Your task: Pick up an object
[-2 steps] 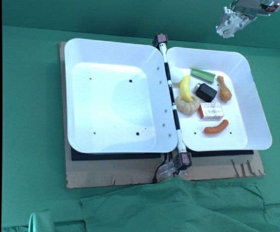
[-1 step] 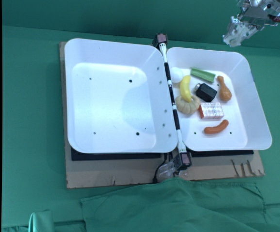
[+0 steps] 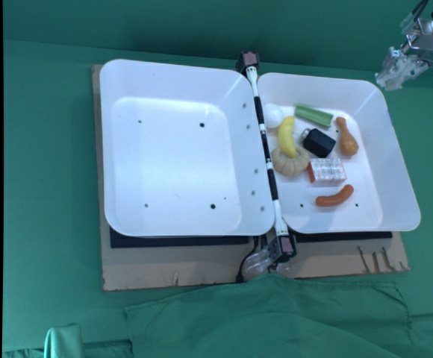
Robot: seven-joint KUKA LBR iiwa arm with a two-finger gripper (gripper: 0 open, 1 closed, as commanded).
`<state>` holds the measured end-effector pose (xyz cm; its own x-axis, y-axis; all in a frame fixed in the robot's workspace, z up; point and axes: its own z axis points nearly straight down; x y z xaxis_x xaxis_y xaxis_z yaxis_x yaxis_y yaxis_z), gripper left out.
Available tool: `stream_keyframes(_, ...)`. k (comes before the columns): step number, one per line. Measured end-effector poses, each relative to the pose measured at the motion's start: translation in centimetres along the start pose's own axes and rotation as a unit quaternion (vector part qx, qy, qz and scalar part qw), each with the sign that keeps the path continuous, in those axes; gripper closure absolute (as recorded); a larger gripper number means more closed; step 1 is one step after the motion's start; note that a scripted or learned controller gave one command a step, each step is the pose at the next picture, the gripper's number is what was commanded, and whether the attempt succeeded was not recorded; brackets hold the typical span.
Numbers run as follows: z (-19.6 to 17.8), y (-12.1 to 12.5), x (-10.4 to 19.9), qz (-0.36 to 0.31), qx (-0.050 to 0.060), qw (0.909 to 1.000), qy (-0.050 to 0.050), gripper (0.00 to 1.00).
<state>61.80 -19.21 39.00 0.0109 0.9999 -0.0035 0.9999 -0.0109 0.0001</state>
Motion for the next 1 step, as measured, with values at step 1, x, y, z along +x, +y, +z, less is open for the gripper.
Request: stream_keyframes(1, 3.07, -3.06, 1.28, -0.002, 0.001, 1.0000, 0.001, 1.00)
